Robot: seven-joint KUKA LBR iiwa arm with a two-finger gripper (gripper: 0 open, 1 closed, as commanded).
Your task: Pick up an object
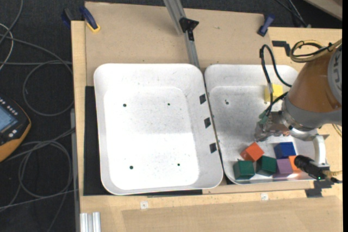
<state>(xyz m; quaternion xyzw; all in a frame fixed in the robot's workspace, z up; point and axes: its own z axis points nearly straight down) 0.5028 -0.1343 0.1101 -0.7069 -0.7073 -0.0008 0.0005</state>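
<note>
Orange catches the eye first: an orange block (252, 151) lies in the right bin (231, 117), tilted, just below the gripper (266, 132). Taking that block as the landmark, a dark green block (244, 169) sits just below it toward the bin's front wall, a second green block (267, 164) is just to its right, a purple block (284, 166) lies beyond that, and a blue block (284, 149) is to the right at about the same level. A yellow block (273, 92) lies well above, partly hidden by the arm (315, 89). The left bin (109, 117) lies well to the left.

The gripper hovers low just above the orange block, nothing visible between its fingers; whether the jaws are spread or pressed together I cannot tell.

The risk, as I judge it, is the crowding. The blocks are packed close by the front wall, so a descending finger could land on top of a block instead of beside it, or nudge the tilted orange one so it slips out. A grasp could also catch two at once and drop both.
</note>
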